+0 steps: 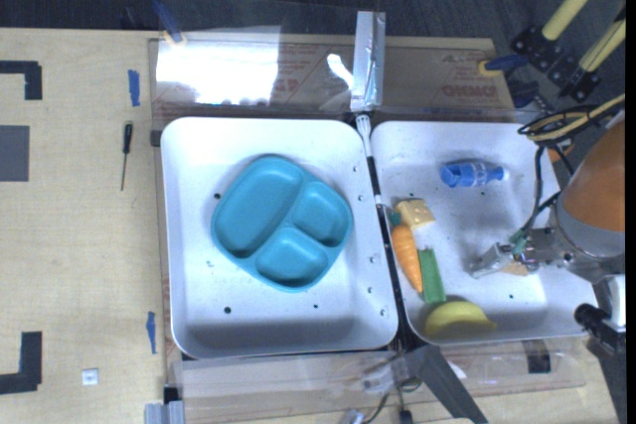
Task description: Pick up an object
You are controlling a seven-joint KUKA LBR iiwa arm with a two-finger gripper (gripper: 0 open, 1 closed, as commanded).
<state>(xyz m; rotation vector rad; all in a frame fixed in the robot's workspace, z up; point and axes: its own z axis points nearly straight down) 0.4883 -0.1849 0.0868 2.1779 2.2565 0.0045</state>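
now my tool (494, 259) hovers low in the right bin (517, 139), ready to grab; i cannot tell its opening.

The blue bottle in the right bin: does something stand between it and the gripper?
Nothing visible does. The blue bottle lies alone near the far wall of the right bin; the gripper is nearer the camera, with bare bin floor between them.

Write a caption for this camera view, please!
Gripper low in right bin near carrot; blue plate in left.
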